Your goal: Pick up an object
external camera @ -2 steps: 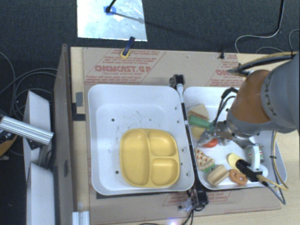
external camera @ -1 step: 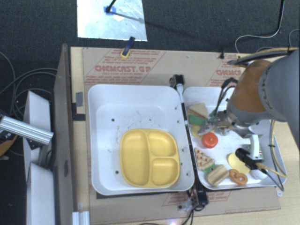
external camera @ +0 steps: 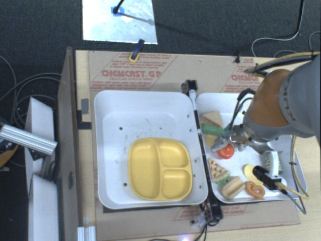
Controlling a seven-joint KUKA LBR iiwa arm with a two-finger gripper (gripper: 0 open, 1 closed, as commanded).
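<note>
Reach-in stage, we judge: end effector (external camera: 224, 143) sits low in the right bin (external camera: 233, 100) beside the red toy (external camera: 226, 152); its opening we cannot tell. Next, a clean lift.

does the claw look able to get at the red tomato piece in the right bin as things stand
Probably yes: the claw hangs right beside the red tomato piece, whose top shows bare, though the green piece crowds nearby.
</note>
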